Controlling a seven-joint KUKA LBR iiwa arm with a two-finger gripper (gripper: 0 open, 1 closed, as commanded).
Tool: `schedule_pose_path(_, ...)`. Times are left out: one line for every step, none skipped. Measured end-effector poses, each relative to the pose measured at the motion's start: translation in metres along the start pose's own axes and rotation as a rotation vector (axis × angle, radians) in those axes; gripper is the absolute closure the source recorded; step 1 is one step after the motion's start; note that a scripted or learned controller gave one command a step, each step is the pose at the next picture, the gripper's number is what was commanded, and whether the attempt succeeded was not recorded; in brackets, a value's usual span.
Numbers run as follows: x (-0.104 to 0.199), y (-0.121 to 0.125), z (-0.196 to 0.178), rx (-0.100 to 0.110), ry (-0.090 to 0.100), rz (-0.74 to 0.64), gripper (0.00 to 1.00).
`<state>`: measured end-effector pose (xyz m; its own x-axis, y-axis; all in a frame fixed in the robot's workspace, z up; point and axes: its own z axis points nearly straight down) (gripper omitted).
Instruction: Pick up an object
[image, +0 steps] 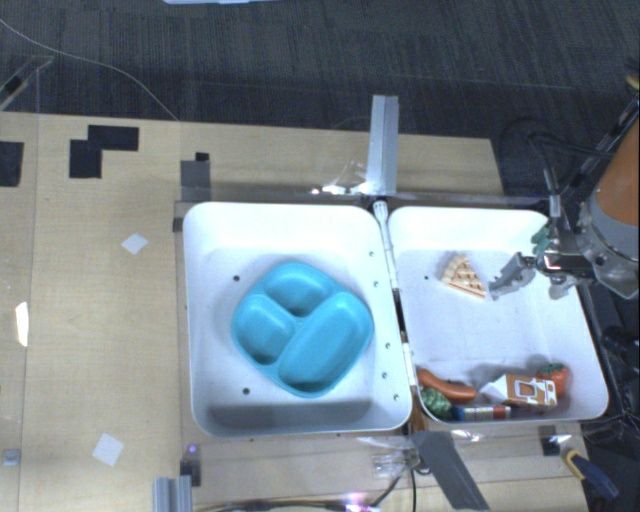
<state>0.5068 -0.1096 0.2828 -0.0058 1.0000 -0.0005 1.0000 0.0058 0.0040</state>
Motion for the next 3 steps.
schedule_pose_path(0.006, 0.054, 0.13, 0.003, 0.001, 0.195, 0.0)
schedule_pose_path(0.002, 0.048, 0.116, 0.001, 0.001, -0.023, 0.0)
schedule_pose_path(0.019, 0.003, 0.193, -0.01, 0.0, -0.098, 0.0)
